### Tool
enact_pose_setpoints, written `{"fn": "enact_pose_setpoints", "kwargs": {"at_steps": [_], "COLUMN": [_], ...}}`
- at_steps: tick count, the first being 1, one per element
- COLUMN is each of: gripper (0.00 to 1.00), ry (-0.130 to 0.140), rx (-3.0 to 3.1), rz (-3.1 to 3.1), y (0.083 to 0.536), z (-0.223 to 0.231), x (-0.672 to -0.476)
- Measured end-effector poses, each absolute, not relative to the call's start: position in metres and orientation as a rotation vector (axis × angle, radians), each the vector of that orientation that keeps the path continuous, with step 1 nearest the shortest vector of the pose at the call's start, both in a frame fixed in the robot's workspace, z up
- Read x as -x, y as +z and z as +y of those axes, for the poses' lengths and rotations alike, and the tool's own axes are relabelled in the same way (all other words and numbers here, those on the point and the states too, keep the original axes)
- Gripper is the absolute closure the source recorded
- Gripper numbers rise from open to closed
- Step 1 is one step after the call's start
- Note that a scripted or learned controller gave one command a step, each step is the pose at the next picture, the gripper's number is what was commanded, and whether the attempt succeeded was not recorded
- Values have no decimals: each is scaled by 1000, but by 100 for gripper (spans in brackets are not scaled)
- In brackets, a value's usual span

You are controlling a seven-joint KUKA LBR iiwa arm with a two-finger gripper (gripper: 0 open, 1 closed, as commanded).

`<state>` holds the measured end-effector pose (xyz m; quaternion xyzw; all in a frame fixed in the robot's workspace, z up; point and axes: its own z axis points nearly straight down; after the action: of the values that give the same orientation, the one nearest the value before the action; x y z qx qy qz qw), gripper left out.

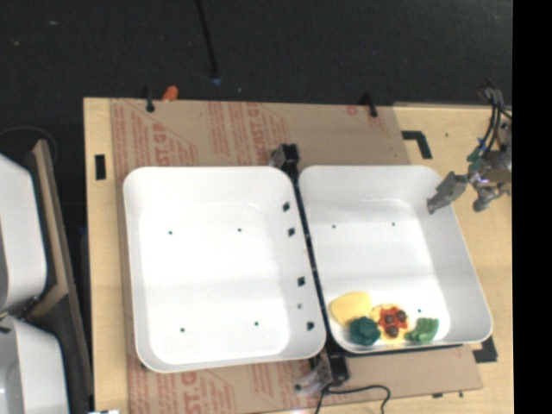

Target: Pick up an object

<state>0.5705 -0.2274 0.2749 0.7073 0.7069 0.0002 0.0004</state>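
Observation:
Several small objects lie clustered in the near corner of the right bin: a yellow piece, a dark green piece, a red and yellow piece and a bright green piece. My gripper hangs over the far right rim of that bin, well away from the cluster. Its two fingers stand apart, open, with nothing between them.
The left bin sits beside the right one, with a black divider strip between them. Both rest on a cardboard sheet on the wooden bench. White containers stand at the far left.

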Motion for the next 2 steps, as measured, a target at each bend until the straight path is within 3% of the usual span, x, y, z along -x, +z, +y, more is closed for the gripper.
{"fn": "enact_pose_setpoints", "kwargs": {"at_steps": [1,2], "gripper": [0,0], "ry": [-4,5], "rx": [-2225,-2215], "rz": [2224,2223], "y": [205,246], "z": [-228,-180], "x": [-576,-587]}}
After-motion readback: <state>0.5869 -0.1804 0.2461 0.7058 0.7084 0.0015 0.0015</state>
